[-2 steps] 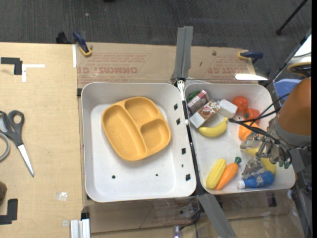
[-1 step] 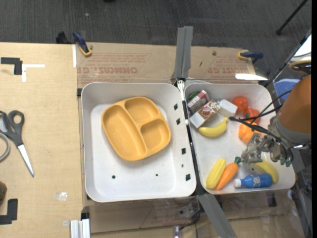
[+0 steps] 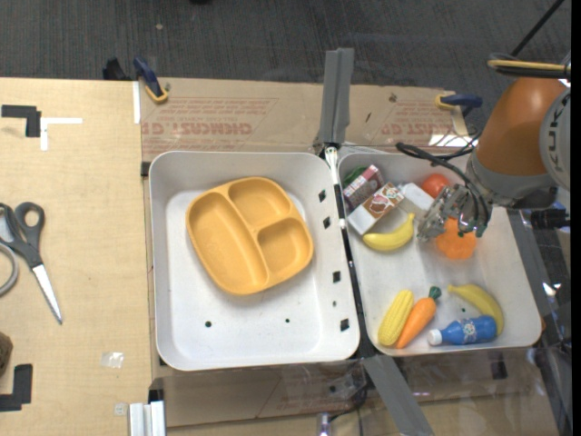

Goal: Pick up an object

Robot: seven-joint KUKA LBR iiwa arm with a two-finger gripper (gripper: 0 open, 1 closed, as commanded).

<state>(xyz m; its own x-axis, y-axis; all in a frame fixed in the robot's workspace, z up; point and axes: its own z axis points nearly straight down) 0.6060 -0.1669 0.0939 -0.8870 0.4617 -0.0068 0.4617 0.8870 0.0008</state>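
Scissors (image 3: pixel 32 252) on wooden bench (image 3: pixel 73 334)

grey KUKA arm (image 3: pixel 545 143) with rounded glossy orange band | black letters on pale grey casing at right edge | black cables loop by wrist | small metallic two-finger gripper (image 3: pixel 451 214), dark fittings
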